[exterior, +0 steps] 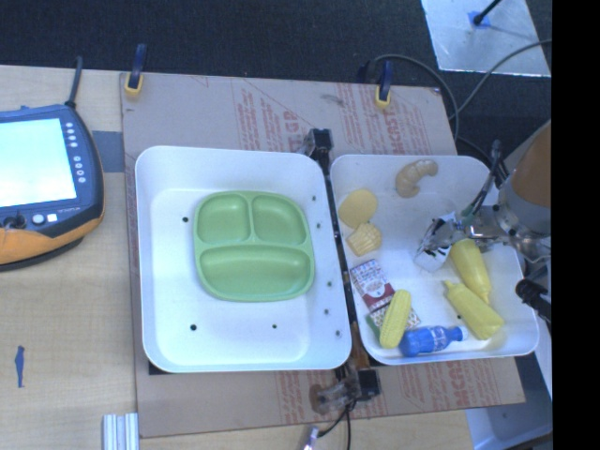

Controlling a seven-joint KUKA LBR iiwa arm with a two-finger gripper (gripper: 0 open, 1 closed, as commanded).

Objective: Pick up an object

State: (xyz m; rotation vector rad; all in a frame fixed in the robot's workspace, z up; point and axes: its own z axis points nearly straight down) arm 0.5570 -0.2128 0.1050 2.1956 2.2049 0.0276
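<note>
1. The gripper (437, 242) hangs low in the right bin (375, 169), reaching in from the right edge, its metal fingertips just above the bin floor at the middle right. Whether its jaws are open or closed cannot be told; nothing is seen between them.
2. Just right of the fingertips lies a yellow banana-like toy (471, 266), tilted, and below it a second yellow piece (474, 311), the two nearly touching end to end. These are the nearest things to the gripper and crowd its right side.
3. Along the bin's lower edge rests a small blue bottle (430, 340) with a white band, lying on its side, beside a toy corn cob (396, 318) that leans diagonally.
4. Touching the corn's left is a red and white packet (369, 284), close against the bin's left wall.
5. Above that sit a yellow ridged block (365, 239) and a round pale yellow piece (357, 206), touching each other, well apart from the gripper.
6. A tan curved piece (414, 176), perhaps a toy cashew or shrimp, lies near the top wall, alone.
7. The left bin (159, 251) holds a green divided plate (253, 246) with three compartments, centred.
8. On the bench to the far left rests a teach pendant (42, 181) with a lit screen and orange underside.
</note>
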